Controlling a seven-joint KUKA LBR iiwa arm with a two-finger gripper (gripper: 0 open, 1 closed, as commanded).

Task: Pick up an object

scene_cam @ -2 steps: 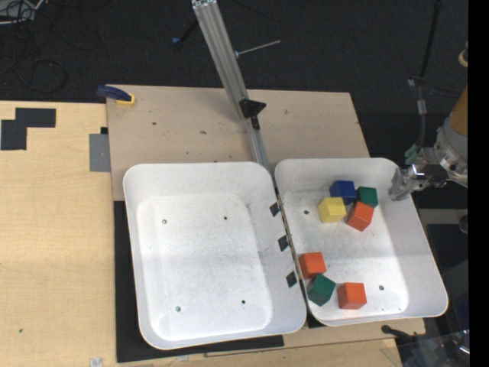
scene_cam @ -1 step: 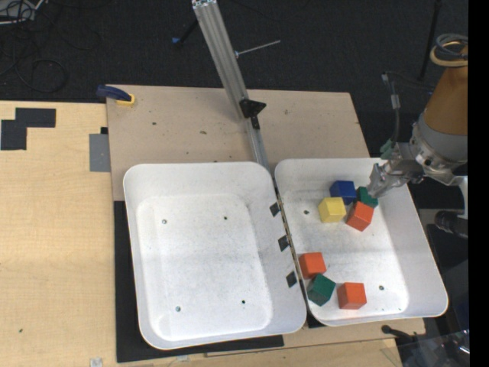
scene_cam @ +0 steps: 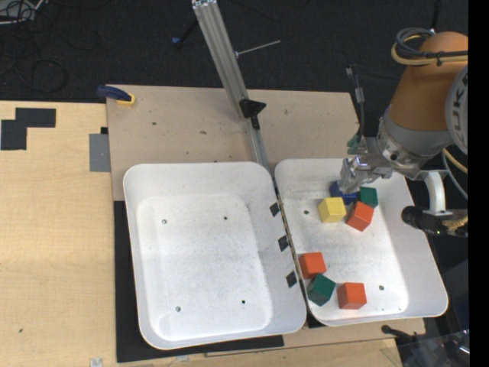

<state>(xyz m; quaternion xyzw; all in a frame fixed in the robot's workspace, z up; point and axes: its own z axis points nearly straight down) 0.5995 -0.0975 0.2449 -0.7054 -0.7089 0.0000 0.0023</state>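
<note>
In the right bin [scene_cam: 412,281] lie several small blocks. A yellow cube [scene_cam: 331,209], an orange-red block [scene_cam: 359,216], a green block [scene_cam: 368,197] and a blue block [scene_cam: 341,193] cluster near the bin's far side. Nearer the front sit an orange cube [scene_cam: 312,264], a dark green block [scene_cam: 322,289] and another orange cube [scene_cam: 351,295]. My gripper [scene_cam: 351,177] reaches down over the far cluster, right above the blue block, which it partly hides. I cannot make out any block lifted off the bin floor.
The left bin [scene_cam: 199,251] lies beside the right one, with black clips [scene_cam: 281,241] along the shared edge. A slanted aluminium bar [scene_cam: 229,67] rises behind the bins. The orange-banded arm [scene_cam: 424,90] fills the upper right.
</note>
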